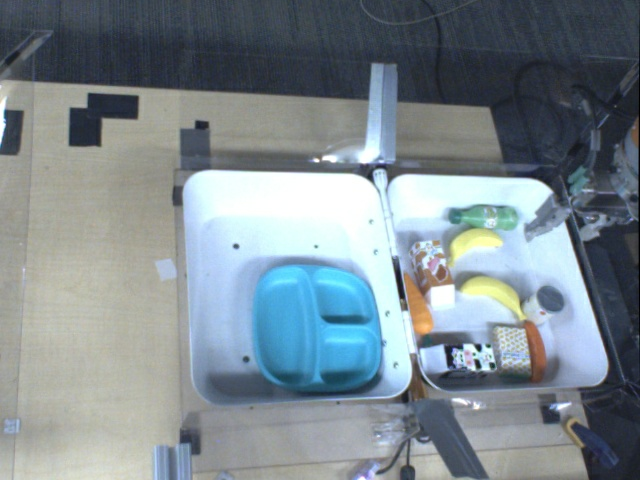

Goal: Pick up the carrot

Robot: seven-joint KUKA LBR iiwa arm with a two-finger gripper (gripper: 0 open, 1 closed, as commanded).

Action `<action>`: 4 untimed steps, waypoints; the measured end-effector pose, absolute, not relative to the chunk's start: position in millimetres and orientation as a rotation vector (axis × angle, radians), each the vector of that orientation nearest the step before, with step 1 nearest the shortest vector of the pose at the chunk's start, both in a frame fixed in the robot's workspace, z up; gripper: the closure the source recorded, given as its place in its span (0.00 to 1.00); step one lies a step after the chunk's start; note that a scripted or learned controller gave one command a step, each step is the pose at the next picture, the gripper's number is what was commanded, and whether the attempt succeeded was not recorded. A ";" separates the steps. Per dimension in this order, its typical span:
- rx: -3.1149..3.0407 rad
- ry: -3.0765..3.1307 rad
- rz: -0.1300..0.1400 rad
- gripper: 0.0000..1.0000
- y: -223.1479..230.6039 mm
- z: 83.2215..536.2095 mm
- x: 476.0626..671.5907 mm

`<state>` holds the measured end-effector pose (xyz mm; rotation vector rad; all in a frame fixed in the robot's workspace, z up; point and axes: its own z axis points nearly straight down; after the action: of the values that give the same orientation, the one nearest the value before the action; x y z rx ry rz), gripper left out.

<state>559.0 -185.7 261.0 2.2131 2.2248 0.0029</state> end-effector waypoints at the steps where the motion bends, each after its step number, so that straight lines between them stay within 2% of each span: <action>1: 2.096 2.336 0.002 0.00 -205.7 203.0 566.1; 2: 2.035 2.386 0.005 0.00 -132.4 102.0 535.6; 3: 2.160 2.250 0.017 0.00 -97.2 91.5 493.2; 4: 2.011 2.387 0.006 0.00 -91.5 91.7 529.4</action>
<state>529.4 -91.5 91.7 2.0111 2.3869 0.0059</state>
